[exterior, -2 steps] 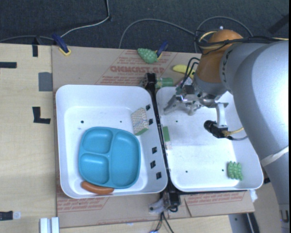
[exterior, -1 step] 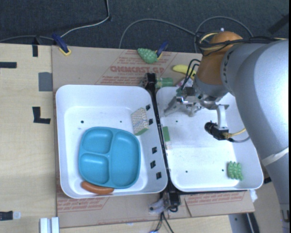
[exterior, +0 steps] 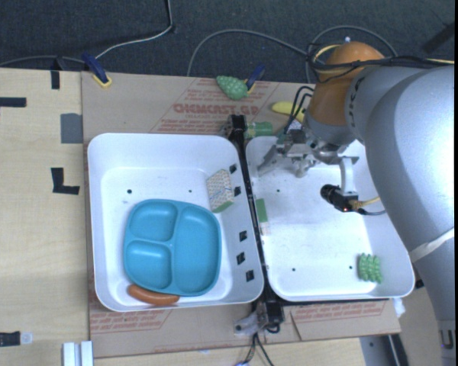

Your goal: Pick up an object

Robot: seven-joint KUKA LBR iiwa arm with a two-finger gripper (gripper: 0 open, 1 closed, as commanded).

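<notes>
- Risk, camera view: the claw (exterior: 290,155) hangs over the far-left corner of the right bin (exterior: 382,239), with bare bin floor below it. A close here would likely catch nothing. It is also close to the divider (exterior: 248,204) between the bins, so a descent could knock the rim.
- Claw state: I cannot tell; its parts blur together.
- Nearest target: a green block (exterior: 369,268) lies at the near-right corner of the right bin, well apart from the claw.
- Left bin (exterior: 111,204): a blue tray (exterior: 172,246) sits in the middle, an orange sausage (exterior: 153,296) touches its near edge, and a pale sponge (exterior: 220,188) lies by the divider.
- Table beyond the bins: a green lump (exterior: 231,87) and a yellow piece (exterior: 286,109) lie on the cardboard.
</notes>
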